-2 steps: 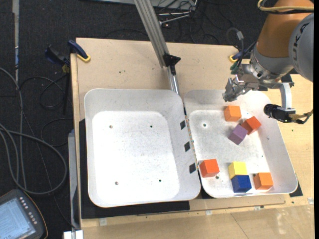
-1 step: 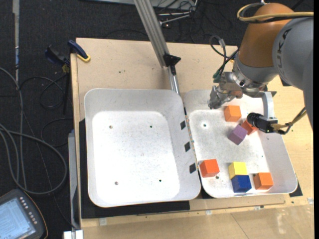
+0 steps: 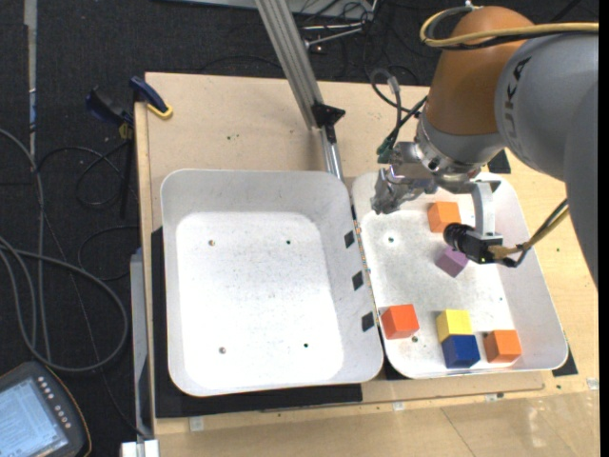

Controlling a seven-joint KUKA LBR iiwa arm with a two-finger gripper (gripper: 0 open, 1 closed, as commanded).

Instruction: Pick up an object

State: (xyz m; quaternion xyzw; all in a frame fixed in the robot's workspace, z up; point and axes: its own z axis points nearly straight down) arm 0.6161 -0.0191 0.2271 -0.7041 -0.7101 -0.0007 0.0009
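Note:
My gripper [image 3: 390, 196] hangs over the far left corner of the right bin [image 3: 533, 284], pointing down, with nothing visibly held. An orange block [image 3: 443, 216] lies just to its right, and a purple block [image 3: 452, 261] sits a little nearer the front. Along the bin's front edge rest another orange block [image 3: 400, 321], a yellow block [image 3: 454, 324], a blue block [image 3: 461, 350] touching the yellow one, and a third orange block [image 3: 502, 347].
The left bin [image 3: 190, 208] stands beside the right one, their rims meeting near black clips [image 3: 360, 279]. A slanted metal pole [image 3: 290, 50] crosses behind the bins. A black connector [image 3: 471, 241] on the arm's cable hangs above the purple block.

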